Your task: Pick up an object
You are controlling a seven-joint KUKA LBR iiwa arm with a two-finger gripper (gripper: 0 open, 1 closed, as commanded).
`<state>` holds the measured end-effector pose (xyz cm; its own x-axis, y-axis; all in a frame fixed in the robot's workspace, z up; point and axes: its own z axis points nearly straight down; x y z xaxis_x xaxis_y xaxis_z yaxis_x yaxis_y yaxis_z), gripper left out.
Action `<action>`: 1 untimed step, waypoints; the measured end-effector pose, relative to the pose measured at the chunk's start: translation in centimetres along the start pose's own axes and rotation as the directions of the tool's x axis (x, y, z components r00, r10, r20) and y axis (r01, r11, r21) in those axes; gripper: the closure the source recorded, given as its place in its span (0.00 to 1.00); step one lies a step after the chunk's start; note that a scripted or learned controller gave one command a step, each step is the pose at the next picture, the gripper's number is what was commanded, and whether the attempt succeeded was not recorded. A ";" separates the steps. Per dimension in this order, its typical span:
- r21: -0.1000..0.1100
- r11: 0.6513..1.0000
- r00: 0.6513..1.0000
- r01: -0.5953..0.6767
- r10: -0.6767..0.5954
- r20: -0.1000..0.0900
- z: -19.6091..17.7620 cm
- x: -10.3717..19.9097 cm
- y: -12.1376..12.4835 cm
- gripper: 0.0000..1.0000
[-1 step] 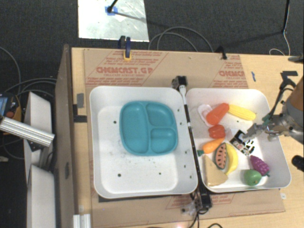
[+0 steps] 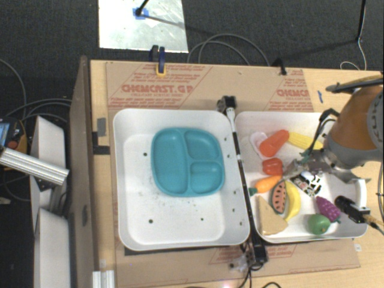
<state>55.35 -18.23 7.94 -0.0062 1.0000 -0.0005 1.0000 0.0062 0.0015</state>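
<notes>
Pincer [image 2: 307, 179] hung low in my right-hand shallow white bin [image 2: 354, 236]; whether it stood apart or together I could not tell.

I feared a crowded grab: the yellow plastic banana [image 2: 294, 201], watermelon slice [image 2: 278, 198] and small red toy block [image 2: 272, 165] lay touching or just beside it, leftward, so it might nudge several and lift none.
</notes>
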 end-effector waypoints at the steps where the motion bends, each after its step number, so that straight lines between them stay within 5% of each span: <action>1: 0.048 0.999 1.000 0.014 -0.014 0.000 0.0 6.4 10.9 0.00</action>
<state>66.18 -11.74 7.92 -0.0201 0.9998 -0.0002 0.9987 0.0201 -0.0463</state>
